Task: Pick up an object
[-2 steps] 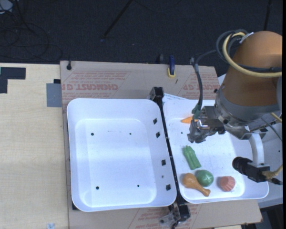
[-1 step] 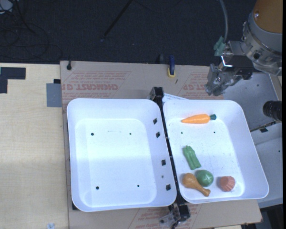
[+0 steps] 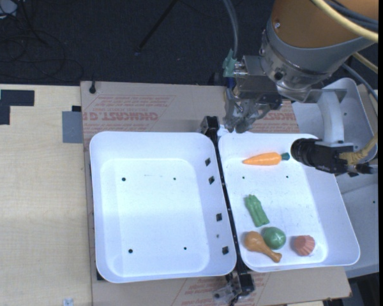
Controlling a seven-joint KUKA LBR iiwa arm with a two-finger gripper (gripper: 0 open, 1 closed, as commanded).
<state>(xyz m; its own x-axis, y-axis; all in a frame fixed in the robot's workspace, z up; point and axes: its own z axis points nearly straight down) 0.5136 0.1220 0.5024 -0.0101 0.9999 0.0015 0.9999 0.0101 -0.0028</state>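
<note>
Two shallow white bins sit side by side on a brown cardboard sheet [image 3: 153, 110] printed in red; the lettering appears upside down and reads roughly "CHEMCAST", with smaller lines too fine to make out. The right bin [image 3: 335, 225] holds five items: an orange carrot [image 3: 263, 159] at its 12 o'clock, a green ridged vegetable [image 3: 256, 210] near centre, and, toward 6 o'clock, a tan drumstick [image 3: 262, 245] touching a green round fruit [image 3: 274, 237], with a pink-red piece [image 3: 303, 245] just beside them. The gripper [image 3: 242, 123] hangs above the right bin's 11 o'clock corner, apart from the carrot; nothing lies between its fingers, and how wide they stand cannot be told. The left bin [image 3: 102, 171] lies at 9 o'clock.
</note>
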